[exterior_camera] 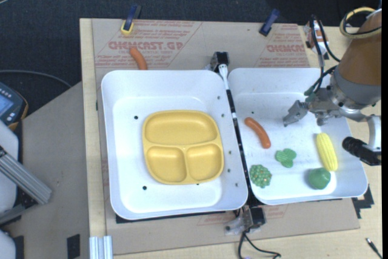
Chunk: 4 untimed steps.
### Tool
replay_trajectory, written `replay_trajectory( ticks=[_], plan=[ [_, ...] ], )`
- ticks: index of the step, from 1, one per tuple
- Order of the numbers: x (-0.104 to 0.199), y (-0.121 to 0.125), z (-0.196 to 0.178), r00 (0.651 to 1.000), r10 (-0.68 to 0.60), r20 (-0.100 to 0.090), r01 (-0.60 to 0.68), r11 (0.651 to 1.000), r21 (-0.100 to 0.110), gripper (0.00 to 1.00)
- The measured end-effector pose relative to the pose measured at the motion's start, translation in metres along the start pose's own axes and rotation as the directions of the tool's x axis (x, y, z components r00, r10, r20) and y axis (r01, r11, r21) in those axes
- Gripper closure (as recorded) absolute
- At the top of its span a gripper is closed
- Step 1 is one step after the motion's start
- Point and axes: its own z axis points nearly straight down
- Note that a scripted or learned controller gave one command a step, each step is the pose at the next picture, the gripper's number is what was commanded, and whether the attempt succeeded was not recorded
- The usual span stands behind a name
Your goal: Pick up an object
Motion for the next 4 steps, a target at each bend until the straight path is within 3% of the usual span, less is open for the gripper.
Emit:
replay_trajectory(
  ticks=[1,2,3,4],
  plan=[
    [-0.004,-0.001,0.063,1.0,0.0,0.0,0.0,1.0,0.001,0.0],
    [-0.004,-0.002,0.073,1.0,0.0,0.0,0.0,1.0,-0.003,0.0],
    [-0.004,-0.001,0.062,1.0,0.001,0.002,-0.001,1.0,-0.007,1.0],
    [-0.004,-0.01,0.009,1.0,0.001,0.005,-0.001,1.0,-0.014,1.0]
  ],
)
